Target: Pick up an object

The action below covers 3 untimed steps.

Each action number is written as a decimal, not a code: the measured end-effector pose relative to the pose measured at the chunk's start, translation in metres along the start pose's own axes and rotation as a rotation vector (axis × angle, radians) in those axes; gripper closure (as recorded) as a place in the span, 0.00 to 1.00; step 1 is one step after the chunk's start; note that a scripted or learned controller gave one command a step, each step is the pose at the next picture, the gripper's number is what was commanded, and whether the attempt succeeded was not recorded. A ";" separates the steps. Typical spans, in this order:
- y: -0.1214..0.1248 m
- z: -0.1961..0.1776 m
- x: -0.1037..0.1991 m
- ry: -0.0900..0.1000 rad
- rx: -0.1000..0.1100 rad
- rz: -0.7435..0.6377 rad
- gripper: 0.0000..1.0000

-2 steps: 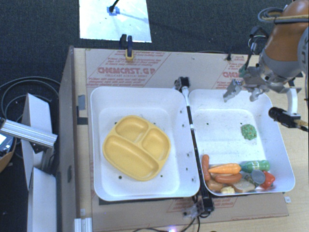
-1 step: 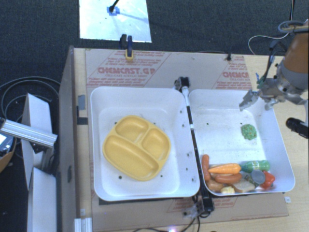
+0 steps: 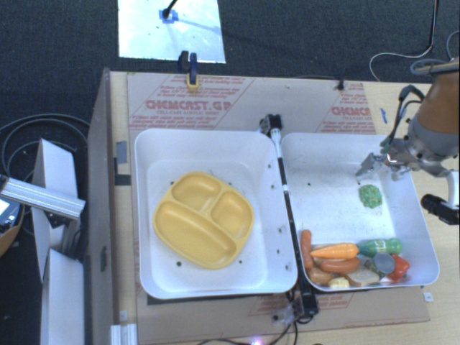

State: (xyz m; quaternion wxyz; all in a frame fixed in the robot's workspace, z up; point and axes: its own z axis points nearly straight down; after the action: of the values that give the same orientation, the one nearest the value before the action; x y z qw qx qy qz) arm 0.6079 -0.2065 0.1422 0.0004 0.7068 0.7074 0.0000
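Observation:
My gripper (image 3: 382, 168) hovers over the far right part of the right bin (image 3: 323, 192). Its fingers (image 3: 365, 167) are spread open with nothing between them. A small green broccoli-like piece (image 3: 370, 195) lies on the bin floor just below and in front of the gripper, apart from it. Along the near wall of that bin lies a pile: an orange carrot (image 3: 334, 251), a reddish sausage (image 3: 307, 245), a green bottle-like piece (image 3: 379, 247), a grey piece (image 3: 384, 264) and a red piece (image 3: 402, 267).
The left bin (image 3: 165, 157) holds a yellow divided plate (image 3: 203, 218). A black divider rail (image 3: 282, 182) runs between the two bins. Bare white floor spreads across the far and left part of the right bin.

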 end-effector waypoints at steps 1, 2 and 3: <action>-0.018 0.058 0.000 0.001 0.001 0.000 0.00; -0.017 0.047 0.000 -0.001 -0.004 0.000 1.00; 0.055 -0.022 0.037 0.000 -0.006 -0.004 1.00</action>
State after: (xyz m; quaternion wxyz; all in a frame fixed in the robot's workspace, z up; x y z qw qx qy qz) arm 0.6631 -0.1695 0.1644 0.0026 0.7054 0.7088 0.0022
